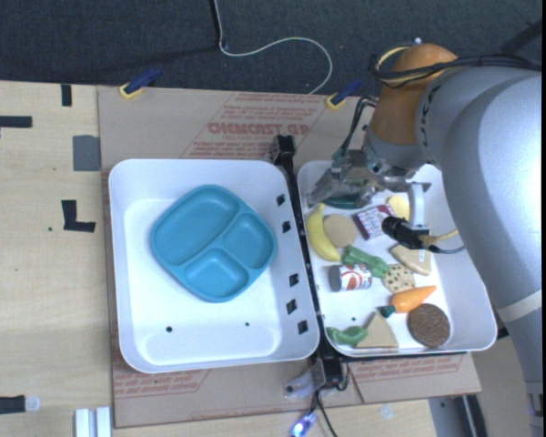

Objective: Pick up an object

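Note:
The right bin (pixel 480 328) holds several toy foods: a yellow banana (pixel 319 236), a tan lump (pixel 341 230), a red and white can (pixel 353 279), a green vegetable (pixel 369 263), an orange carrot (pixel 410 299), a brown round cookie (pixel 429 324) and a sandwich wedge (pixel 379 336). My gripper (pixel 339 186) hangs low over the far left corner of this bin, just beyond the banana's upper end. A purple packet (pixel 373 218) lies right beside it. Nothing is visibly held.
The left bin (pixel 120 244) holds a blue divided plate (pixel 214 242). A black clip row (pixel 294 244) runs along the wall between the bins. The grey arm (pixel 491 171) covers the right bin's far right side. A white cable (pixel 282 45) lies behind the bins.

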